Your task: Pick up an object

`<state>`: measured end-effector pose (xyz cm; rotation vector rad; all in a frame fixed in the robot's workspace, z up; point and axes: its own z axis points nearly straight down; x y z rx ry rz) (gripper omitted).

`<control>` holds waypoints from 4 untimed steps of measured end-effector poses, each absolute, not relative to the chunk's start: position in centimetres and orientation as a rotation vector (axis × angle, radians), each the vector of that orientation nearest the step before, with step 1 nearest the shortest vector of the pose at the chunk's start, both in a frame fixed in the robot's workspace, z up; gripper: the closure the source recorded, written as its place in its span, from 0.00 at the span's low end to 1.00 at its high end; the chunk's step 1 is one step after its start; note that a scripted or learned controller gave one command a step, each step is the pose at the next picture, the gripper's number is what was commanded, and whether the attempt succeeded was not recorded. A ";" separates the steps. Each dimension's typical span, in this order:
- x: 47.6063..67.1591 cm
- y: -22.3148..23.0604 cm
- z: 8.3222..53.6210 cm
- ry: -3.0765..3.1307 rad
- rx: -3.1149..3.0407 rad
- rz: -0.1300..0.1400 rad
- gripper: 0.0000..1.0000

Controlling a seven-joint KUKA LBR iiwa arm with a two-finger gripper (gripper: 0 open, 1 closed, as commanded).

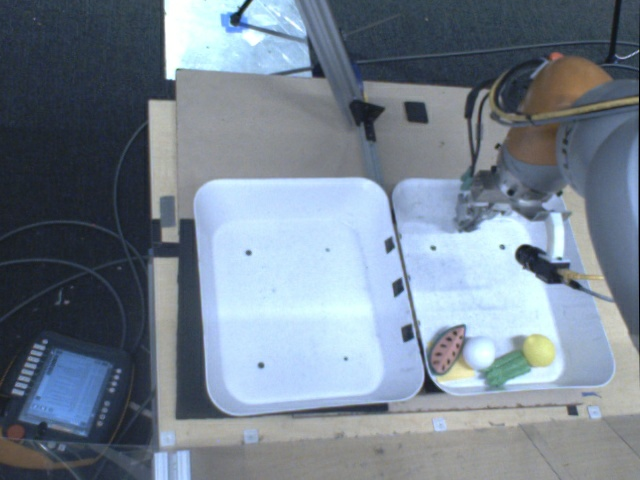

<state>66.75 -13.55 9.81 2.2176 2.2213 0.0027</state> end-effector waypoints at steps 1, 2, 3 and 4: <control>66.0 -14.0 15.2 2.218 2.219 0.004 1.00; 65.6 -13.2 20.1 2.220 2.218 0.004 1.00; 65.7 -13.2 24.7 2.220 2.218 0.004 1.00; 64.9 -7.2 25.0 2.228 2.215 0.003 1.00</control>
